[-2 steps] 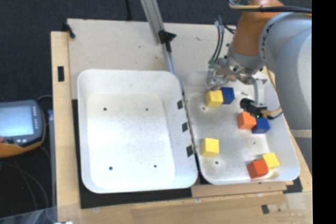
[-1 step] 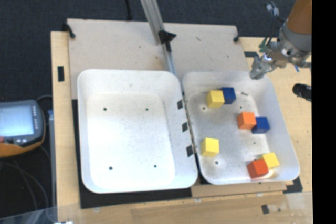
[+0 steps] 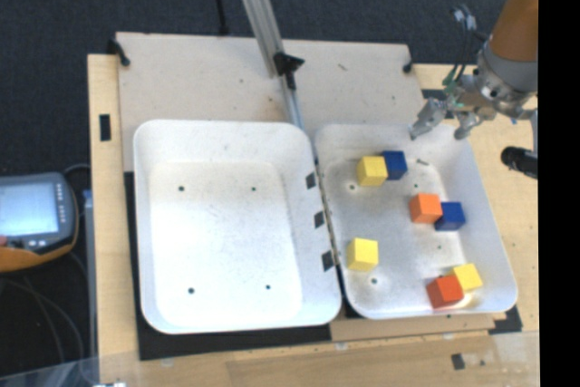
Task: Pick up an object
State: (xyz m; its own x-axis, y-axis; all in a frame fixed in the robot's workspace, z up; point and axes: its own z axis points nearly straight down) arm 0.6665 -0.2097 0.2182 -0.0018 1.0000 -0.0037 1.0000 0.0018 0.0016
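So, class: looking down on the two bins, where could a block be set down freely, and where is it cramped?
The left bin offers bare floor wall to wall. In the right bin, free patches lie between the lone yellow cube and the orange cube. Crowded: the paired cubes along its right side.

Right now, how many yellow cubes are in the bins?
3, all in the right bin: one at the back touching a blue cube, one alone near the divider, one front right against an orange cube.

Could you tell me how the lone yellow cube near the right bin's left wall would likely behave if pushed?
The yellow cube has flat faces, so it would probably slide rather than roll. It looks rigid and small, likely light. Standing apart from other blocks, it should move freely across the right bin.
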